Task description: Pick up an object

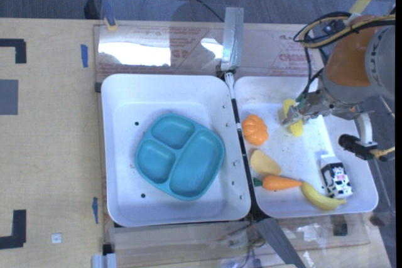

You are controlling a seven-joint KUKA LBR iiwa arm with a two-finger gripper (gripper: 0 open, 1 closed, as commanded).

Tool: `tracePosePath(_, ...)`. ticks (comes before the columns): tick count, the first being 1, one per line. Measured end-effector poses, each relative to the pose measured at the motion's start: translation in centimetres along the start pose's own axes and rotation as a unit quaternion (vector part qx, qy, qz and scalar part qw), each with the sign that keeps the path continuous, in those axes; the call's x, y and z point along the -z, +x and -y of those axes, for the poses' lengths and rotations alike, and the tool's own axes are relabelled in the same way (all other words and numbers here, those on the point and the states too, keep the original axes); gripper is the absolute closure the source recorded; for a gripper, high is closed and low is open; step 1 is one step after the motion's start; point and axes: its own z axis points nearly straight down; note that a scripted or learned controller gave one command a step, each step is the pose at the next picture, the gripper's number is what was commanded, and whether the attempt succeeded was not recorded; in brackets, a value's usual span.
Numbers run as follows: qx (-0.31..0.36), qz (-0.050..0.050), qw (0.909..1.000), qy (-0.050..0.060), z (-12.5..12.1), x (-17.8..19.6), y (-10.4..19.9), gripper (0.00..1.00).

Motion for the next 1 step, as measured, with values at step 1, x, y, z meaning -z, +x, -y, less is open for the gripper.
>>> tracePosePath(1,0.037,-0.001,0.9993,-0.003,-6.46,13.04,8.11,1.0)
